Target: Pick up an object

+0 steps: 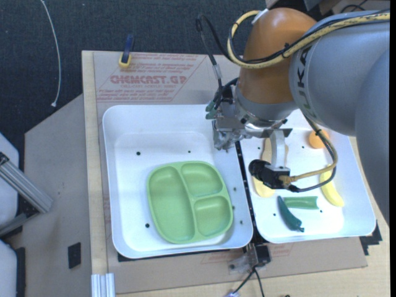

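My gripper hangs over the back right corner of the left bin, close to the wall between the two bins. Nothing shows between or under it. A green divided plate lies in the left bin, in front of and slightly left of the gripper. In the right bin lie a green pod-like piece, a darker teal piece, a yellow banana, an orange object partly hidden by the arm, and a pale yellow item.
The big grey and orange arm covers the back of the right bin. A cardboard sheet lies behind the bins with a blue and yellow clamp at its far edge. The left bin's back and left floor are bare white.
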Controlling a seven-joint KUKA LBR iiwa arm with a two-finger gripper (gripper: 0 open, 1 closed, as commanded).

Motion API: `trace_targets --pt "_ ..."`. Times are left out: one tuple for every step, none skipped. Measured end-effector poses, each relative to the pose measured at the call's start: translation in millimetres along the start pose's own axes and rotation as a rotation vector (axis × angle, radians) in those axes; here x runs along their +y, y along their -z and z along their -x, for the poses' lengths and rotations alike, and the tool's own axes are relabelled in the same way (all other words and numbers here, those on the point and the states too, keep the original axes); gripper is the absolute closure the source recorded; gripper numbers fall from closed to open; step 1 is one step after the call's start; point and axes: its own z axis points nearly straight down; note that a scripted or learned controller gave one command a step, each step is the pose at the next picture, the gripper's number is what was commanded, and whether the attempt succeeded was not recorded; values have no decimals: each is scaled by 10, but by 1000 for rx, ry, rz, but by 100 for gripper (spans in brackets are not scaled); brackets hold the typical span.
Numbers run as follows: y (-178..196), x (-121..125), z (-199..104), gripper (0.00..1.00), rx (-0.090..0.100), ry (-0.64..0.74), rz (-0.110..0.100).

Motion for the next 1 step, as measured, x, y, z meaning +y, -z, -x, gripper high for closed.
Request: trace_targets --pt "0 0 1 0 0 0 0"
